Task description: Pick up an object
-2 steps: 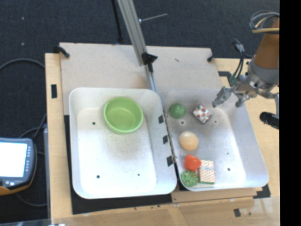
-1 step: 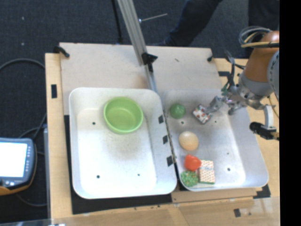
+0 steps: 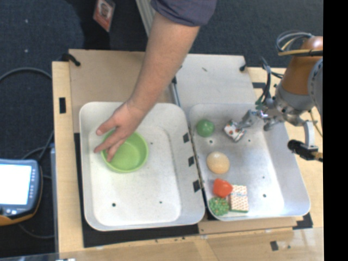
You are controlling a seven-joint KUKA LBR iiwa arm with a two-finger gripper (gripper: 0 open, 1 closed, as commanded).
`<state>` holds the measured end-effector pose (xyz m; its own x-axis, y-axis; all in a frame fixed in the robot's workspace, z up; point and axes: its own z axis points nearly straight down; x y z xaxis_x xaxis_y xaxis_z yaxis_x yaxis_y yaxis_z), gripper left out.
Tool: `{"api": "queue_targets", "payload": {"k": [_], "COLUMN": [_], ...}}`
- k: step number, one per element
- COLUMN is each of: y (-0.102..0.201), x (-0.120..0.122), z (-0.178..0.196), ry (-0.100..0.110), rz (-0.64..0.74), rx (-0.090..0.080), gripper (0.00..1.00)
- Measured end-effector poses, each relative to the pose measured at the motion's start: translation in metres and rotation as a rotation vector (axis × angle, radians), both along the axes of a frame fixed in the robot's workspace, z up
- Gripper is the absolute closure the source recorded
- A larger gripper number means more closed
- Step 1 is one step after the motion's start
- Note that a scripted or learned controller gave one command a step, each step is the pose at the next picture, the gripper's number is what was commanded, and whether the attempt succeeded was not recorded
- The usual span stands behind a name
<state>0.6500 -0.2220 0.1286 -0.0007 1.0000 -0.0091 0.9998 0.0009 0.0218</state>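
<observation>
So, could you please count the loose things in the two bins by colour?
Green: 3, the bowl under the person's hand, the ball and the leafy piece
Cream: 1, the egg-shaped thing
Red: 1, the round piece
Pink-and-white: 1, the block
White-and-red: 1, the small thing
Total: 7

i'm seeing a person's hand [image 3: 117,132] and forearm lying across the left bin [image 3: 163,200] from twelve o'clock, resting on the green bowl [image 3: 130,155], blocking its upper half. in the right bin [image 3: 283,184], the green ball [image 3: 205,127], cream ball [image 3: 218,162] and corner clutter [image 3: 228,199] are crowding nine and seven o'clock; three to five o'clock is sitting bare.
</observation>
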Motion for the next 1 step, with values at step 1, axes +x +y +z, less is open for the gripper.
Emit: {"api": "queue_targets", "payload": {"k": [1], "y": [-0.0001], "x": [0.0007], "z": [0.0095], "ry": [-0.002], "rz": [0.001], "rx": [0.0], "gripper": [1.0]}}
